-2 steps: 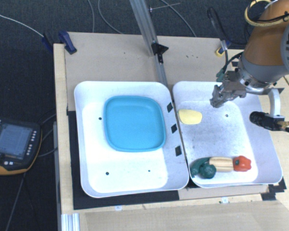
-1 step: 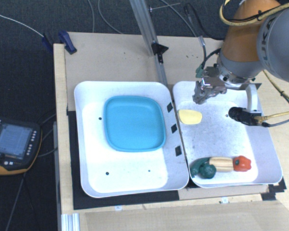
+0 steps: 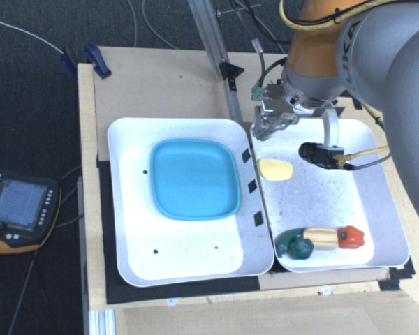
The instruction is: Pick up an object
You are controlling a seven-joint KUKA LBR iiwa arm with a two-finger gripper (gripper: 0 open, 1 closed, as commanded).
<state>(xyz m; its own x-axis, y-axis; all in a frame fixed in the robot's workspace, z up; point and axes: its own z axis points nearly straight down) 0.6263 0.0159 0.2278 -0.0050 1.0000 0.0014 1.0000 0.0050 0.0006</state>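
Pincer (image 3: 265,123) is hanging over the far left corner of the right bin (image 3: 377,187), right beside the wall where it is meeting the left bin (image 3: 126,208). I can't tell how wide it is standing or whether anything is in it, as the metal parts are blurring together there.

The likely target, the yellow piece (image 3: 275,169), is lying flat on the bin floor just on the near side of the pincer, close to the left wall. The green piece (image 3: 295,246), wood stick (image 3: 321,238) and red piece (image 3: 350,237) are lying in a row along the near wall, apparently touching, well apart from the pincer. A blue tray (image 3: 194,179) is sitting in the left bin.

Risks, as I'm judging them:
- Dropping straight down here is likely missing the yellow piece and closing on bare floor.
- Working this near the wall is risking a clip on the rim, jolting the bin.
- The yellow piece is looking low and smooth, so a grasp is probably sliding off or pushing it against the wall.
- Going for the near row instead is risking a grab on two pieces at once.
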